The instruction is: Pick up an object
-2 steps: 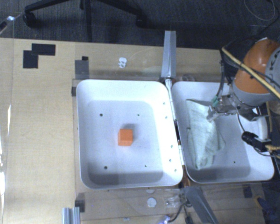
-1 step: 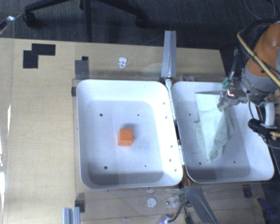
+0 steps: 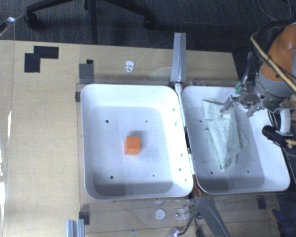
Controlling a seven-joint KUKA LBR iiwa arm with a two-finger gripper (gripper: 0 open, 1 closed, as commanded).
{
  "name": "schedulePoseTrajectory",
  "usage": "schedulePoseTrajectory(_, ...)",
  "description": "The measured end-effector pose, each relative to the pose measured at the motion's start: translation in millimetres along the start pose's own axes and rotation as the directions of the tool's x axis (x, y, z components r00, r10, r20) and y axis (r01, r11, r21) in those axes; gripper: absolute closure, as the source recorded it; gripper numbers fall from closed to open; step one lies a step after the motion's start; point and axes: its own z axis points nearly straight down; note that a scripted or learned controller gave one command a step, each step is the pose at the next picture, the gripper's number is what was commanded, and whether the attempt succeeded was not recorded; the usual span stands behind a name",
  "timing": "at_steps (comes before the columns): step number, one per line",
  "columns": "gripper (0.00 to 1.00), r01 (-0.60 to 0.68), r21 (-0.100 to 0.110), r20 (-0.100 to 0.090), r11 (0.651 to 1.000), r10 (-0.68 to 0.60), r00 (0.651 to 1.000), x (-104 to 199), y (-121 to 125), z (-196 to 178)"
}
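Pincer [image 3: 240,104] over the right bin [image 3: 271,179], gripping a cloth [image 3: 226,137].
The pale cloth hangs from its fingers; an orange block [image 3: 132,145] sits in the left bin [image 3: 96,132].

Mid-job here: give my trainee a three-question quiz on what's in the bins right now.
1. True or false: the orange cube lies in the right bin.
2. What lies in the right bin? A) cloth B) cup C) ball
3. Fill in: the tool is over the ____ bin.

Key: 1 false, it lies in the left bin. 2 A, the cloth. 3 right.
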Motion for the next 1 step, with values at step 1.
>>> schedulePoseTrajectory(1, 0.0, 0.031, -0.01, 0.001, 0.999, -0.031, 1.0, 7.6, 23.1, 84.9)
